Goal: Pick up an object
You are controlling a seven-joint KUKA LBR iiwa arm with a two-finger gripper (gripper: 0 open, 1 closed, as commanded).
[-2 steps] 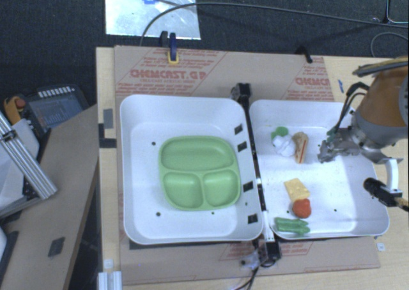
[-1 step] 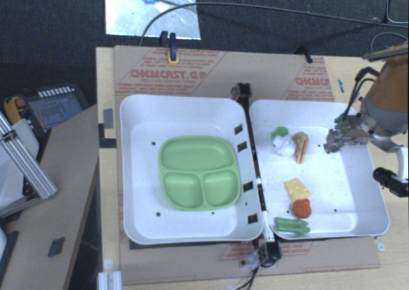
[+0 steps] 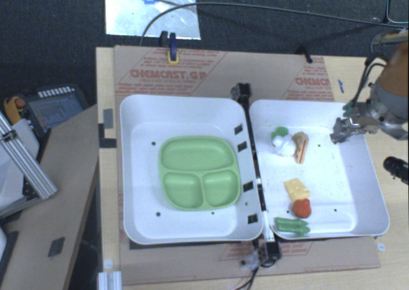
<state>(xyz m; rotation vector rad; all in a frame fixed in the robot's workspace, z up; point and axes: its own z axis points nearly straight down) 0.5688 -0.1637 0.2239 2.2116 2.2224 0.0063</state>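
The right bin (image 3: 358, 174) holds several toy foods. A white and green piece (image 3: 281, 142) lies next to a hot dog (image 3: 300, 145) near the bin's upper middle. Lower down sit a yellow cheese wedge (image 3: 296, 188), a red tomato (image 3: 301, 208) and a green pea pod (image 3: 292, 225) by the front wall. My gripper (image 3: 340, 131) hangs over the right bin's upper right part, to the right of the hot dog and apart from every food item. Nothing shows between its fingers.
The left bin (image 3: 137, 154) carries a green three-compartment plate (image 3: 197, 172). A black divider with clips (image 3: 250, 154) runs between the bins. A cable crosses the back of the bench, and a keypad unit (image 3: 56, 108) stands at the left.
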